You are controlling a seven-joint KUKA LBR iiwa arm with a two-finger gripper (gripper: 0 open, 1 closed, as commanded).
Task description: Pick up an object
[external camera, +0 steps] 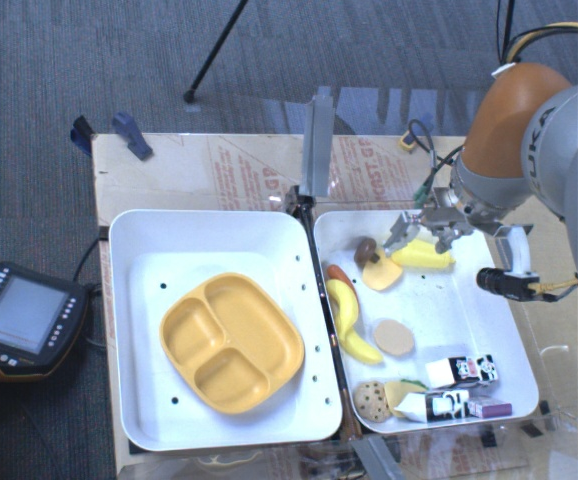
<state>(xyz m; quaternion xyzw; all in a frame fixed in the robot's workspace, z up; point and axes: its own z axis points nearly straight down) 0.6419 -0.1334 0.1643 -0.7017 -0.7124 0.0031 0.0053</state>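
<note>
The arm enters from the right and hangs over the far part of the right bin (521, 363). The pincer (426, 230) stands spread wide, with its fingers just above a yellow block (424, 257) and nothing held between them. A tan wedge (382, 273) lies just beside the block. A banana (347, 319), a round tan disc (394, 338), a cookie (372, 400) and small cartons (461, 371) lie nearer. The left bin (134, 268) holds a yellow divided plate (231, 341).
</note>
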